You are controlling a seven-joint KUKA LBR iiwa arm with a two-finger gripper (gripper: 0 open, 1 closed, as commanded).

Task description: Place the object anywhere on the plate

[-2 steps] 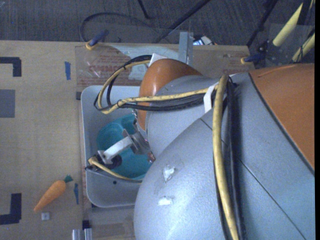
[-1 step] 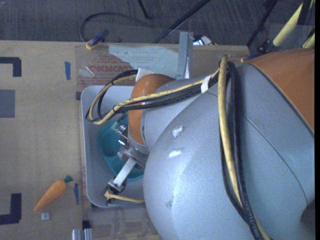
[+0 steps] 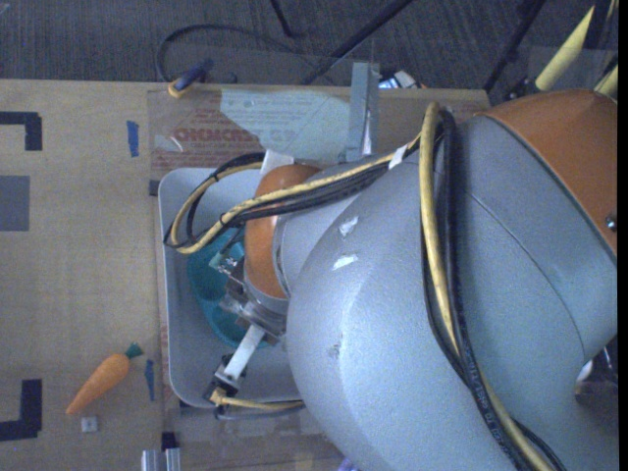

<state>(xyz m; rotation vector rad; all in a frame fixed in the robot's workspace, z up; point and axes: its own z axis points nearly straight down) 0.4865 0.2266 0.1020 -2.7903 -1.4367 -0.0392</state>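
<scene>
- Camera view is dominated by the grey arm (image 3: 422, 292), which is closest to the lens and covers the whole right side of the white bin (image 3: 175, 361).
- Yellow and black cables (image 3: 294, 189) run along the arm and loop out over the bin's far-left corner.
- An orange band (image 3: 263, 243) rings the wrist, which hangs above the middle of the bin.
- The gripper (image 3: 238, 297) sits below that band, low inside the bin and over the plate; the wrist hides most of it, so I cannot tell whether it is released, clenched or grasping anything.
- A teal plate (image 3: 208, 283) lies on the bin floor, and only its left edge peeks out from under the wrist.
- The toy carrot (image 3: 100, 381) lies outside the bin on the wooden bench (image 3: 78, 292), to the left of the bin's near-left corner and well apart from the plate, with its green top pointing towards the bin.
- A strip of blue tape (image 3: 149, 379) is stuck just beside the bin's left wall, between the wall and the carrot.
- Black corner marks (image 3: 22, 130) sit on the bench far to the bin's left.
- A clear printed sheet (image 3: 265, 126) lies just beyond the bin's far wall.
- An orange-tipped clamp (image 3: 186, 77) rests at the bench edge beyond the bin's far-left corner.
- Dark carpet (image 3: 118, 8) lies beyond the bench.
</scene>
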